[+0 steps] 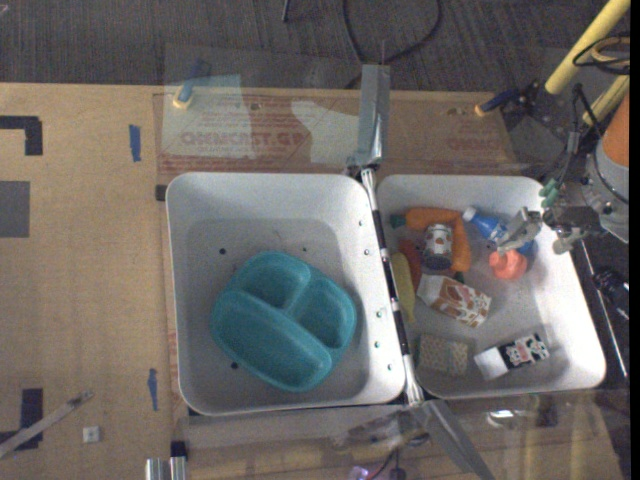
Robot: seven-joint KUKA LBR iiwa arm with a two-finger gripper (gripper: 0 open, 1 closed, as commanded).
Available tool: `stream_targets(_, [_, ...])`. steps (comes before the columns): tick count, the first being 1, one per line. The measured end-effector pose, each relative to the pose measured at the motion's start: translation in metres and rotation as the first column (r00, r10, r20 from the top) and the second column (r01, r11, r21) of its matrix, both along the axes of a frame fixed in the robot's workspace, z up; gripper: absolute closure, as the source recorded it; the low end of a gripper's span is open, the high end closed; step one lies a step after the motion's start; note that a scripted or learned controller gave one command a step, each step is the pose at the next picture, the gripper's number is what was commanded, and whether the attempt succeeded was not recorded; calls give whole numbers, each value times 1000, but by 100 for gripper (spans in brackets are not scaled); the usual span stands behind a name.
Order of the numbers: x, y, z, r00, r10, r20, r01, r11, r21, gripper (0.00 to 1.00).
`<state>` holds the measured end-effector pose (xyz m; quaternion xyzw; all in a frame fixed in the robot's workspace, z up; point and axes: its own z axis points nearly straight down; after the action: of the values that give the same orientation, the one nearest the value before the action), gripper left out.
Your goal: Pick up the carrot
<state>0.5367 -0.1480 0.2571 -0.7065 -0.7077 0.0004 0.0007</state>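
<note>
The orange carrot (434,217) lies at the back left of the right bin (578,320), bending down past a small can (437,247). My gripper (522,230) hangs over the back right part of that bin, to the right of the carrot and apart from it. It is just above a blue bottle (483,222) and a red-orange toy (508,265). I see nothing held in the gripper.
The right bin also holds a yellow piece (403,283) along its left wall, a printed carton (455,301), a speckled pad (443,353) and a black-and-white milk carton (513,354). In the left bin (200,208) lies a teal divided plate (284,319).
</note>
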Motion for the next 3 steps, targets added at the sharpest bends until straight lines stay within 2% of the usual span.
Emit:
stream_targets(1, [51, 21, -114, 1000, -3, 1, 3, 1000, 0, 0])
stream_targets(2, [21, 39, -153, 983, -184, -2, 184, 983, 1, 0])
stream_targets(3, [81, -16, -169, 999, -48, 7, 48, 999, -2, 0])
